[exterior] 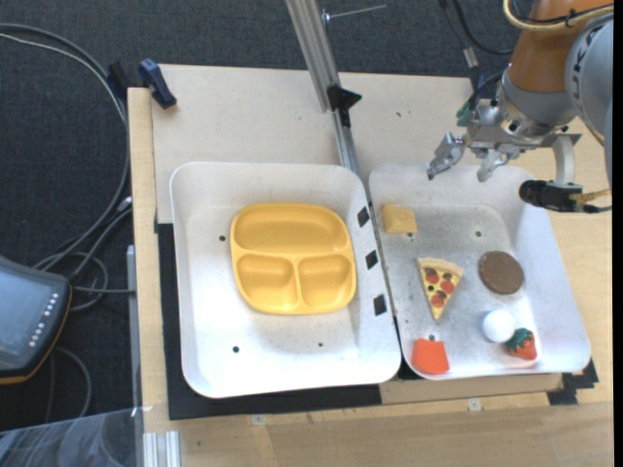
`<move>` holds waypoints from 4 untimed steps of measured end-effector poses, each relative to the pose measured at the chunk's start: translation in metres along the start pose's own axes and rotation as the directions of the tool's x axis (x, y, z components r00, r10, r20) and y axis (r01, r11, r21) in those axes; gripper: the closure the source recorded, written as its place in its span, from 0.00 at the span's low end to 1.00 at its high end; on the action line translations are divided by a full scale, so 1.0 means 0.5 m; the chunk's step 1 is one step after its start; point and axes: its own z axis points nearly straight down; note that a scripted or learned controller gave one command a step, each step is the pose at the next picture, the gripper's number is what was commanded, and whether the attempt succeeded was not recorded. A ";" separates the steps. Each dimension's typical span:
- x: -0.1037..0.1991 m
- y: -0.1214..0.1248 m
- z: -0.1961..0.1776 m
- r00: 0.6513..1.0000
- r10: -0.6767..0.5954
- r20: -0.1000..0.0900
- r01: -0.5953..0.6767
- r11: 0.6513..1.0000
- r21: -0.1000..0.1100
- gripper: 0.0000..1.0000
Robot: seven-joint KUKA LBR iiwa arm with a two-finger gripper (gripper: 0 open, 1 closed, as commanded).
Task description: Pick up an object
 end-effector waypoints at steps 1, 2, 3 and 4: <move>-0.001 0.000 0.000 1.000 0.000 0.001 0.000 1.000 0.000 0.00; 0.017 0.011 0.107 1.000 0.000 -0.001 0.000 1.000 0.005 0.00; 0.019 0.009 0.210 1.000 0.000 0.000 0.000 1.000 0.005 0.00; 0.019 0.014 0.179 1.000 -0.001 0.002 0.001 1.000 -0.003 1.00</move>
